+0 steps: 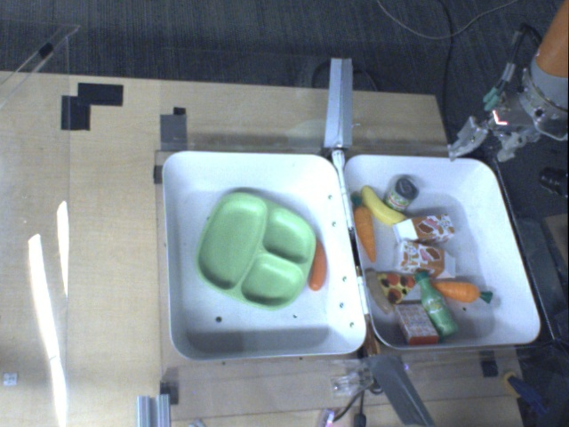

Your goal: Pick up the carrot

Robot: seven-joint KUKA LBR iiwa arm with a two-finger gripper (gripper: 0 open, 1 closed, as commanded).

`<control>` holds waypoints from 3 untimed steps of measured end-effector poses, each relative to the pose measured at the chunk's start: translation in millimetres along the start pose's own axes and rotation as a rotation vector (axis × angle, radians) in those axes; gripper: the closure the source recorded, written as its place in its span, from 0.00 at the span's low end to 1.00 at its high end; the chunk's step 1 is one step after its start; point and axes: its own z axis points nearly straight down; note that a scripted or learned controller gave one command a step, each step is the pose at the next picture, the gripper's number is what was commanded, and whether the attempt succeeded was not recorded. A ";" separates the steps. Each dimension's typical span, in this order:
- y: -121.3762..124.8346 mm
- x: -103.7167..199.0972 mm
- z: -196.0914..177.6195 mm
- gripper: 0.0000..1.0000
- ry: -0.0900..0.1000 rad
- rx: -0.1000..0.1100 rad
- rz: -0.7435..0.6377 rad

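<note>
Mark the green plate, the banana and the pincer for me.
green plate [256, 251]: camera view, its middle where the compartments meet.
banana [382, 205]: camera view, mid-body.
pincer [487, 138]: camera view, between the fingertips, above the right bin's far corner.

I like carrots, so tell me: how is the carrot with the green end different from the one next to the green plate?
The carrot with the green end lies crosswise in the right bin, among other toys; the plain carrot lies lengthwise in the left bin, against the green plate. The first shows a green tip; the second shows none. Both are orange.
</note>
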 end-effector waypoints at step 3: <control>-86.4 20.5 124.4 0.00 0.001 0.000 -0.025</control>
